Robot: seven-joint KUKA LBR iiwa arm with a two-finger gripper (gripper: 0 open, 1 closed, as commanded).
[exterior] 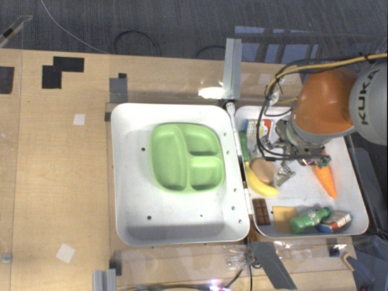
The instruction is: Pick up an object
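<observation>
Grey gripper [282, 173] low in right bin [354, 214], just beside banana [262, 185] (carrot [325, 180] near); jaw state impossible to tell. Green divided tray [185, 157] in left bin [130, 214].

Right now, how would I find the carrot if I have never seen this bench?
Look in the right bin, under the arm. The carrot lies near its right wall. It is the orange, tapered thing, unlike the yellow banana further left.
</observation>
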